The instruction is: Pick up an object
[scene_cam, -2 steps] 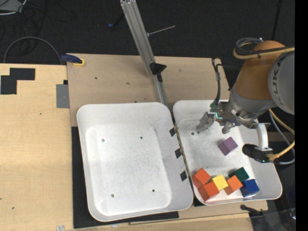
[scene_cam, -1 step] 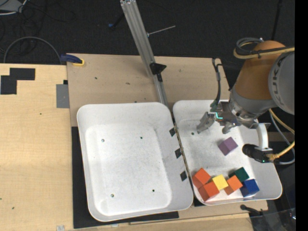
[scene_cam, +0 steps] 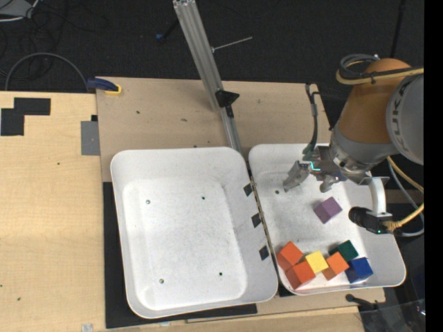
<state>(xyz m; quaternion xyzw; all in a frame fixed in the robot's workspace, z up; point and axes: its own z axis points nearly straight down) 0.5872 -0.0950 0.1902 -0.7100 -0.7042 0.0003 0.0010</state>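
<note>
Gripper (scene_cam: 309,175) over right bin (scene_cam: 277,159), upper part; fingers appear spread, nothing between them. Purple cube (scene_cam: 328,209) lies just below-right, apart, corners turned diagonal to bin walls; no long axis. Coloured blocks (scene_cam: 322,261) cluster at near edge.

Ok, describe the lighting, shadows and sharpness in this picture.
Camera view: even overhead light on the two white bins, with no harsh glare; the background beyond the bench is dark. The purple block and the clustered coloured blocks cast short soft shadows. The pincer looks slightly blurred; the blocks are sharper.
</note>
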